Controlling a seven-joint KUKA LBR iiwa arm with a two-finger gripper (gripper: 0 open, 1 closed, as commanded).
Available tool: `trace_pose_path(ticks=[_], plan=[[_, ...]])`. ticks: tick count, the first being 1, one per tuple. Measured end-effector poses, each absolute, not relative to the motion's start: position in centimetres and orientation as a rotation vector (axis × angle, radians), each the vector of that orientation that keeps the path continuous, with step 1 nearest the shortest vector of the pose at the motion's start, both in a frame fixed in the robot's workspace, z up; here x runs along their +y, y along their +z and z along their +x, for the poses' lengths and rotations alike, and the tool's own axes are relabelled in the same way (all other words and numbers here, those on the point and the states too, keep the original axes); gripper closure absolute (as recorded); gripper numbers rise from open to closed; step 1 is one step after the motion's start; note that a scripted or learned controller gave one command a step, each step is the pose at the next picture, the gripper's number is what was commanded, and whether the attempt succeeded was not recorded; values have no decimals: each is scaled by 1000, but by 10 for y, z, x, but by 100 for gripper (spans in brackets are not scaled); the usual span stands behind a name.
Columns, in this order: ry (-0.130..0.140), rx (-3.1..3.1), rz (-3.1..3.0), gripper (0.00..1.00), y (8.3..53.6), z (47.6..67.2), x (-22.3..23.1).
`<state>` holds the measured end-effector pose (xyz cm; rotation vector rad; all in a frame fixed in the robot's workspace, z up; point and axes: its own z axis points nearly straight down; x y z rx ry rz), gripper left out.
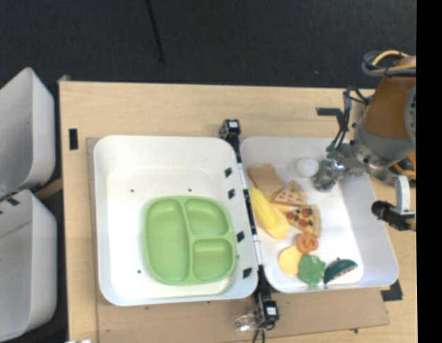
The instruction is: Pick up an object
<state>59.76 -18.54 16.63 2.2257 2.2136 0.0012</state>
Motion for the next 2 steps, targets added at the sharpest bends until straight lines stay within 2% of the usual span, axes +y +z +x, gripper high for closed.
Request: trace_pose_path(ticks=[1,2], plan=[[2,2206,2229,100,221,599,-197],[0,2214,2227,100,241,600,-198]])
